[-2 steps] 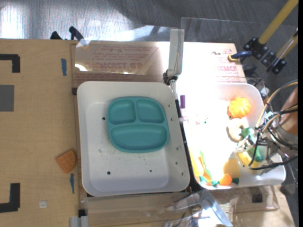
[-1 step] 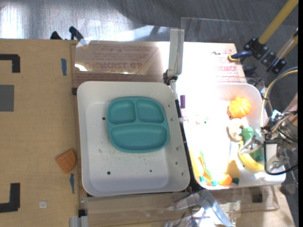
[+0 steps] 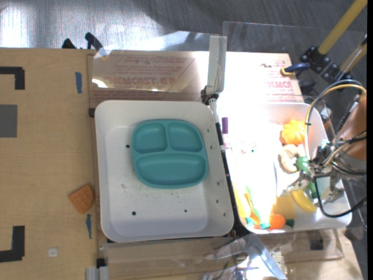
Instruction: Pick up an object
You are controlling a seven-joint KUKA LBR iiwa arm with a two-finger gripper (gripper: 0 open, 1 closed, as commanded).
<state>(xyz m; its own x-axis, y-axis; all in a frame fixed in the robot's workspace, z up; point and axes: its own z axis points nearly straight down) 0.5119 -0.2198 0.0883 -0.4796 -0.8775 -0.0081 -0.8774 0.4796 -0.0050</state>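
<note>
- Hovering low over the right bin (image 3: pixel 256 127), the gripper (image 3: pixel 312 174) is tangled in cables; whether it grips anything, I cannot tell.
- Nearest it lies a yellow banana-like piece (image 3: pixel 303 200), just below, its long axis slanting down to the right.
- An orange pepper-like toy (image 3: pixel 293 132) sits further up the bin.
- The teal divided plate (image 3: pixel 169 153) rests in the left bin (image 3: pixel 111 174).

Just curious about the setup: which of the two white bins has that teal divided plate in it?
The left bin, the one farther from the arm. The teal plate lies in its middle, while the right bin holds small orange and yellow toys beside the hand.
</note>
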